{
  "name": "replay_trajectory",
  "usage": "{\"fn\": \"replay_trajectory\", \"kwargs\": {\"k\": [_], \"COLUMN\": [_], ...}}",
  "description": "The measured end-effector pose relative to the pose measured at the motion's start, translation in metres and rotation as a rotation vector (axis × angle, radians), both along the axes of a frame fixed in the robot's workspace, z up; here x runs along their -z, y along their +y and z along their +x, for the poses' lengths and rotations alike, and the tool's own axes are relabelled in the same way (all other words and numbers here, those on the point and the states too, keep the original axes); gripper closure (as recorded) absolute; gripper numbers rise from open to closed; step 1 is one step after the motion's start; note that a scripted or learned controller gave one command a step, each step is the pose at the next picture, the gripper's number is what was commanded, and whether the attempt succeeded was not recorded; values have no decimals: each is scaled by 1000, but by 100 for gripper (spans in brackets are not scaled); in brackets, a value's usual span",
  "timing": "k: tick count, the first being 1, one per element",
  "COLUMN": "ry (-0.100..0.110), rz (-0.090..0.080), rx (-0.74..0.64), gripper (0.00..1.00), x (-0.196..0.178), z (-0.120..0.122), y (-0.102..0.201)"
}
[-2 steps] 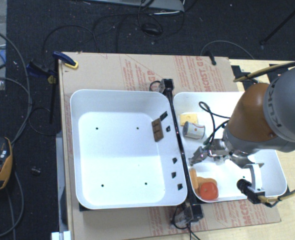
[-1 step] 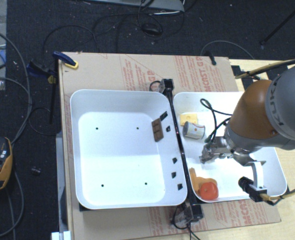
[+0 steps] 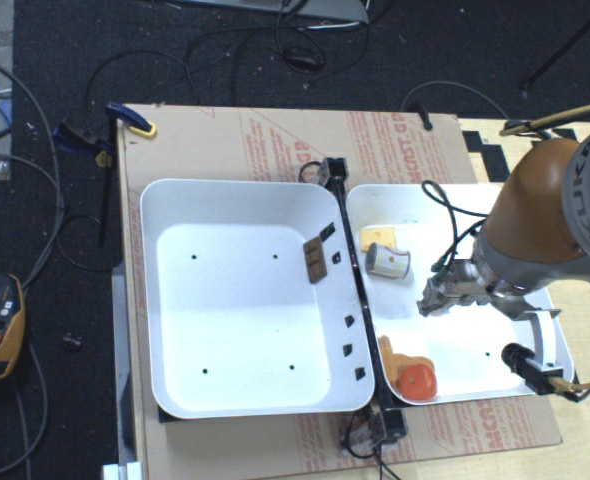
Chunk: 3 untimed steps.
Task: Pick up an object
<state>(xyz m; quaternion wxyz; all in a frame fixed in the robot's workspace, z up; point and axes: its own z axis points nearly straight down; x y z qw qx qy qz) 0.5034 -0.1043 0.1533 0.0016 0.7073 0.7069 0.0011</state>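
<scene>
In the right bin a pale yellow block lies near the back left, with a grey cylinder just in front of it. A red and orange object sits in the bin's front left corner. My gripper hangs low over the middle of the right bin, to the right of the grey cylinder and apart from it. Nothing shows between its fingers. The arm's grey and orange wrist covers the bin's right side.
The left bin has a small brown piece leaning on its right wall. A black bar divides the two bins. A black fitting sits at the right bin's front right. Cables lie around the bench.
</scene>
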Motion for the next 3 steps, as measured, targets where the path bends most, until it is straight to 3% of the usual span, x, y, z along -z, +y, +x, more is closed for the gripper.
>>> {"fn": "replay_trajectory", "kwargs": {"k": [2,3], "ry": [0,3], "rz": [0,2], "rx": [-1,-5], "gripper": [100,100], "x": [-94,-100], "z": [-6,16], "y": [0,47]}}
